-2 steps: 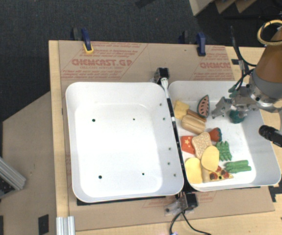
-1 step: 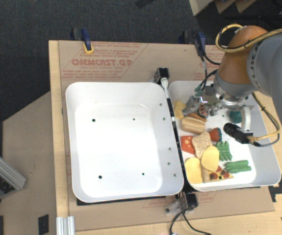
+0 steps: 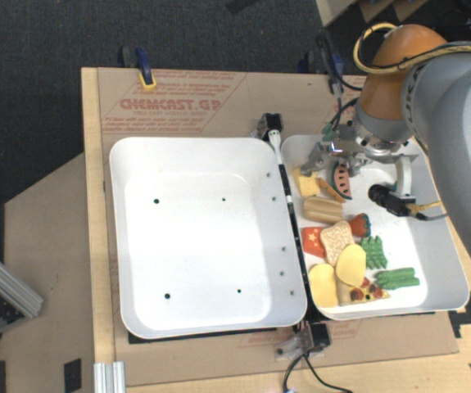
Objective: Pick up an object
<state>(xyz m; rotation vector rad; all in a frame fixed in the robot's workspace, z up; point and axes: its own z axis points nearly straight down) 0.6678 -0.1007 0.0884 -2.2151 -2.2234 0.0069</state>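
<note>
Over the right bin (image 3: pixel 444 289), hand (image 3: pixel 333 155) low at the far left corner, among toy food.

Near the fingertips: a watermelon slice (image 3: pixel 343 178), a yellow cheese wedge (image 3: pixel 307 186), a tan bread stick (image 3: pixel 322 210). Cannot tell how far open, nor whether anything sits gripped. Further toward the near edge: a toast slice (image 3: pixel 336 241), a red piece (image 3: pixel 313 241), two yellow ovals (image 3: pixel 350 264), green beans (image 3: pixel 396 279). Beside it on the bench (image 3: pixel 104 105), left bin (image 3: pixel 194 236), white, with black dots.
</note>
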